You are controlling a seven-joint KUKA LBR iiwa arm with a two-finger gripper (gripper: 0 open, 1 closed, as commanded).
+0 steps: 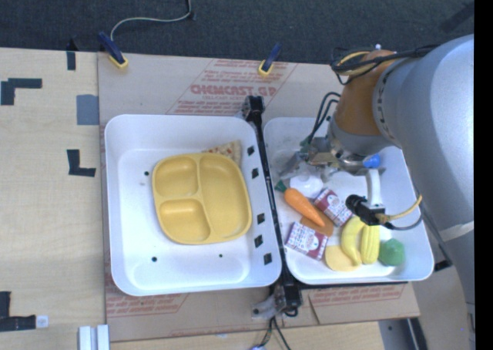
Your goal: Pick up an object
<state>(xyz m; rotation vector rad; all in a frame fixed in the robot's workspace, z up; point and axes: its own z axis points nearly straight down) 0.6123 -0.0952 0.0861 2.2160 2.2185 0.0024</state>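
My gripper (303,162) hangs low over the upper left part of the right bin (422,260), under the orange wrist band (359,106). Just below it lies an orange carrot (306,210), pointing up-left. A red and white packet (332,204) sits right of the carrot, and a second packet (306,240) lies below it. Yellow bananas (357,243) and a green piece (391,252) rest at the bin's lower right. A small blue object (372,162) shows beside the wrist. Nothing is visibly held.
The left bin (115,186) holds a yellow divided plate (202,196) with a tan slice (226,148) behind it. A black divider (264,186) runs between the bins. The big grey arm (439,132) covers the right bin's right side. A cable (400,221) loops near the bananas.
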